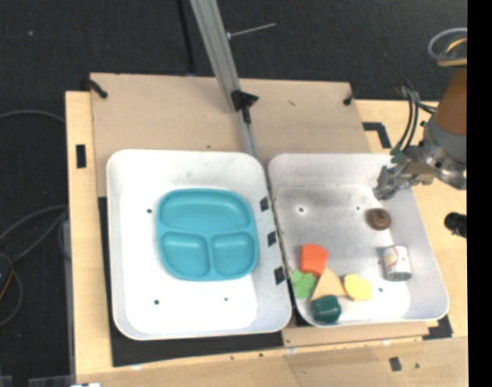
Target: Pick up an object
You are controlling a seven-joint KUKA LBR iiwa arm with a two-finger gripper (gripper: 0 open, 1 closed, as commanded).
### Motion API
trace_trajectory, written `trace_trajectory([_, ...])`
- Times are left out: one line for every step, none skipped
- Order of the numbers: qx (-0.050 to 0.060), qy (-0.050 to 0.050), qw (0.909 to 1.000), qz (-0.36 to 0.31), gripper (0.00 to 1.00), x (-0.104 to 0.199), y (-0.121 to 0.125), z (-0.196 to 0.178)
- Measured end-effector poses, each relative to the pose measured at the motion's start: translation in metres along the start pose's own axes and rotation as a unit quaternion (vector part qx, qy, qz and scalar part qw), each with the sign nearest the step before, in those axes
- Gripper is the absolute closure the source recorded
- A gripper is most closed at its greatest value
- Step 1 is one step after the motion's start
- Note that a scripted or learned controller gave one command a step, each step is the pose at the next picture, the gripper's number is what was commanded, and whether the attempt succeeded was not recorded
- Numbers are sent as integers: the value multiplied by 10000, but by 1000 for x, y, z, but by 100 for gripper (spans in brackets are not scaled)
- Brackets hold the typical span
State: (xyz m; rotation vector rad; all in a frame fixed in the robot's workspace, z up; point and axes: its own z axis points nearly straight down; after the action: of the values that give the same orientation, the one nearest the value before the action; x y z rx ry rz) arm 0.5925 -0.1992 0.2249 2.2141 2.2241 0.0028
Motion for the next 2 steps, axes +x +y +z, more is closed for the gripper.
trace_trajectory([15,6,10000,-10,100,54,10,7])
trace_trajectory([3,11,10000,-15,100,104,16,-7])
